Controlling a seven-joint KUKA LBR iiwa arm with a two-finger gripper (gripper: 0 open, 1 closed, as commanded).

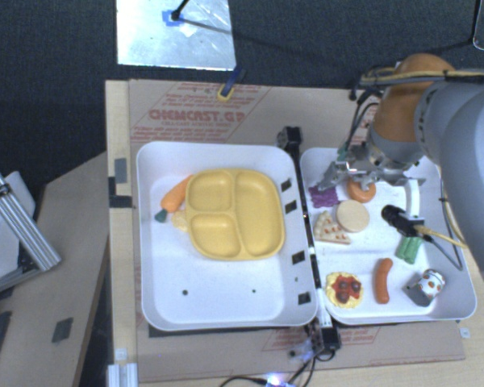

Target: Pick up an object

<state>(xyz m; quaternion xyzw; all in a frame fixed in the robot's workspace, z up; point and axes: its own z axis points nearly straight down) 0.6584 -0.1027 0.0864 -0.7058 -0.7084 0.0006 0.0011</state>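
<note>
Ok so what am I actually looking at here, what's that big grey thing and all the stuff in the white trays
That grey thing is a robot arm with an orange band, reaching in from the right. One camera above the bench looks down at a slant. Its gripper hangs over the right bin, near a purple piece and an orange round piece. I can't tell whether it holds anything. That bin also has toy food: a pizza slice, a round cracker, a small pizza, a sausage. The left bin holds a yellow divided plate and a carrot.

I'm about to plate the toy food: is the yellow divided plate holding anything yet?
Empty: all three compartments of the yellow divided plastic plate show bare yellow. The orange toy carrot lies outside its left rim.
</note>
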